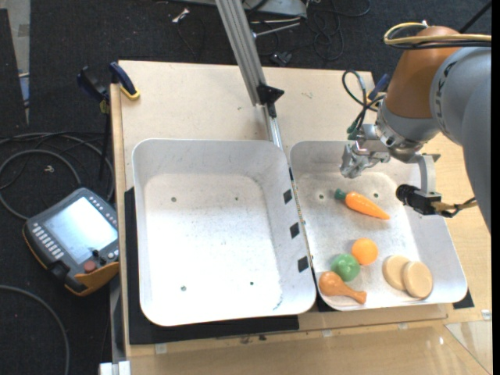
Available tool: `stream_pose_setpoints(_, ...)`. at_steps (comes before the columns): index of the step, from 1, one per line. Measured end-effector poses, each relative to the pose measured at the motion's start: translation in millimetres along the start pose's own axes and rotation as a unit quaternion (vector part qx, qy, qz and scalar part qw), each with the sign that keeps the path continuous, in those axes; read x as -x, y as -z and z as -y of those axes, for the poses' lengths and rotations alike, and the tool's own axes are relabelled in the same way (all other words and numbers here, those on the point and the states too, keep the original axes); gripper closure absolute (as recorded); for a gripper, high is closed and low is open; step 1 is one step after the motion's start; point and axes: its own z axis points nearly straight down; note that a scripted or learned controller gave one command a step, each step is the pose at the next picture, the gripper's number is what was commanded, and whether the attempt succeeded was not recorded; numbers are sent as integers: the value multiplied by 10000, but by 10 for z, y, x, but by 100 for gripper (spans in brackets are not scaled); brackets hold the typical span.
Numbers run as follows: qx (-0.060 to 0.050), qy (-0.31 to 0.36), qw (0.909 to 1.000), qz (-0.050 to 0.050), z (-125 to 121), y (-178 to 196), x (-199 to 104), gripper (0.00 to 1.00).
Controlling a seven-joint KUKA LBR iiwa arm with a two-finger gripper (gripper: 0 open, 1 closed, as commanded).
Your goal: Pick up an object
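A grey robot arm reaches in from the right. Its claw [353, 165] hangs over the far part of the right bin [447, 244]; whether it is wide or narrow cannot be told. Just beside it lies a toy carrot [365, 204]. Nearer lie an orange ball [364, 251], green ball [344, 266], drumstick [341, 287] and tan slices [408, 275].

Left of my pincer, the pale wooden table [195, 100] stands on dark carpeted floor [55, 37]. Loose black cables [31, 170] lie there. A slanted metal rail [238, 33] rises beyond me.
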Motion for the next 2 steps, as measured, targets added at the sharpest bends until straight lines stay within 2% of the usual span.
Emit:
stream_pose_setpoints(1, 12, 24, 10000, 2, -14, 634, -51, 100)
stream_pose_setpoints(2, -14, 20, 10000, -1, -21, 687, -54, 100)
